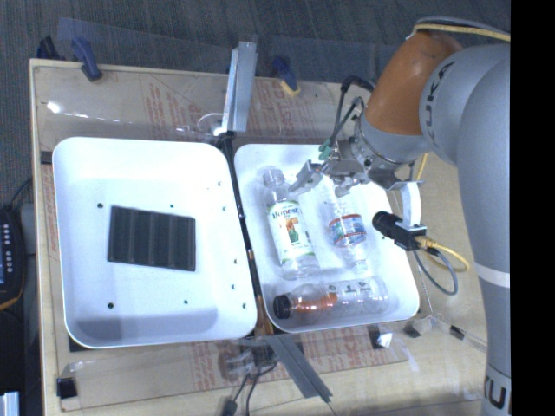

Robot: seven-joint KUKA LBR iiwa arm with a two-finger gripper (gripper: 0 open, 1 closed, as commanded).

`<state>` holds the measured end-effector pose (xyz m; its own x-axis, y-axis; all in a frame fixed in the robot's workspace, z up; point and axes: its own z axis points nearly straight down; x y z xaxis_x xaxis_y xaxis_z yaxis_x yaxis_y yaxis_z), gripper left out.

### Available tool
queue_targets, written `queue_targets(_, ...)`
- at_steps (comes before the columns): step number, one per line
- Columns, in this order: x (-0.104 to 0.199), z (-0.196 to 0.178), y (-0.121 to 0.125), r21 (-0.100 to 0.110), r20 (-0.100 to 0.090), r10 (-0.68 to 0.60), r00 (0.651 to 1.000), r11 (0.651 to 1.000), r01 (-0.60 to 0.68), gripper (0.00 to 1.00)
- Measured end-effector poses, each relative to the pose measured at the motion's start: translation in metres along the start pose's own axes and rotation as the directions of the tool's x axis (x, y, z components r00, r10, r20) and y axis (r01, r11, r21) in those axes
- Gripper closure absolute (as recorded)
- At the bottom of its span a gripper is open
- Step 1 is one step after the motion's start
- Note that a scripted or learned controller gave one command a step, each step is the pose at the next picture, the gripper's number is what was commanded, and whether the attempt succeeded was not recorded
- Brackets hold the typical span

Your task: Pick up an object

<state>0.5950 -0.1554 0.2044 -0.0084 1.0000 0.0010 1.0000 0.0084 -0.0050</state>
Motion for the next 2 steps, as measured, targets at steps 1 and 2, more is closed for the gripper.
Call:
queue_targets(1, 0.028, 0.114, -0.019, -0.002, 0.001, -0.144, 0.990, 0.990, 0.144, 0.00)
queue_targets(2, 0.027, 0.103, -0.018, -0.003, 0.003, -0.148, 0.989, 0.989, 0.148, 1.00)
